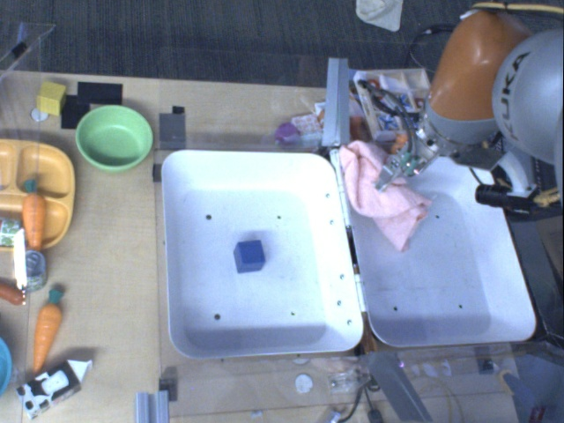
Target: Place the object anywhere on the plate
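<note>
You've got the end effector (394, 169) low over the pink cloth (381, 192), at the cloth's upper right edge. Can't tell from this slant whether it's spread or closed, or whether any fabric is in it, so don't count that as a grasp.

The cloth looks like the task's object, though the task doesn't name it. It lies in the right bin (467, 315), bunched against the divider (337, 104) between the bins, with its left part draped up onto that wall.

Handling, as a judgement: soft, light and limp. It will sag and trail when lifted and won't slip much. A pinch on a raised fold near the middle should carry it better than a corner. A corner pinch leaves a long tail that could snag on the divider.

Orientation: crumpled, with no clean axis. The rough long run goes from the top near the divider down and right to a point near the bin's middle.

The other candidate is the blue cube (250, 256), sitting alone near the centre of the left bin (203, 324), well apart from the cloth. It's rigid and small, so take it across opposite faces.

No plain plate that I can identify. The nearest thing is the yellow tray (53, 170) on the surface (106, 307) far left of the cloth, with a carrot (33, 220) on it.
</note>
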`<action>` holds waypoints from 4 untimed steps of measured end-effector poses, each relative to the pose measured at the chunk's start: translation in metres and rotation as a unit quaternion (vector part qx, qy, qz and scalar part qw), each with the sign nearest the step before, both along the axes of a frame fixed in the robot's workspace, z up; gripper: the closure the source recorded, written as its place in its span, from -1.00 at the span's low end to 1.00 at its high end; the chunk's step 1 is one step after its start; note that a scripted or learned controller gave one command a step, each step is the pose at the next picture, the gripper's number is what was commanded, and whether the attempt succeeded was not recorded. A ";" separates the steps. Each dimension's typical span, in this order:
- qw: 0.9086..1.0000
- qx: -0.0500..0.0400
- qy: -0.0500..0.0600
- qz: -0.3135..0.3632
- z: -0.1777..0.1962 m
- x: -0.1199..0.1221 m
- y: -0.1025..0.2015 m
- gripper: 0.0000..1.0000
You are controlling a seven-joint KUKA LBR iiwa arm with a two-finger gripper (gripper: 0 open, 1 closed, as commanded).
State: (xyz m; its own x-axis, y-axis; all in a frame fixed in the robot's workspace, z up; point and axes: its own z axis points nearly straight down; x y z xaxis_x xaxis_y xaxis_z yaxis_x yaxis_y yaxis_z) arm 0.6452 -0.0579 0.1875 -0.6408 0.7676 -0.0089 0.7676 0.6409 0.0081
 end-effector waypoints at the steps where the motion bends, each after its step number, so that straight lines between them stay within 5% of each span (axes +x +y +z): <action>1: 0.999 0.002 0.000 0.037 0.003 -0.034 0.091 1.00; 2: 1.000 0.002 0.003 0.024 -0.002 -0.093 0.159 1.00; 3: 0.999 0.002 0.004 0.041 -0.024 -0.118 0.230 1.00; 4: 0.999 -0.001 -0.003 0.047 -0.065 -0.092 0.194 1.00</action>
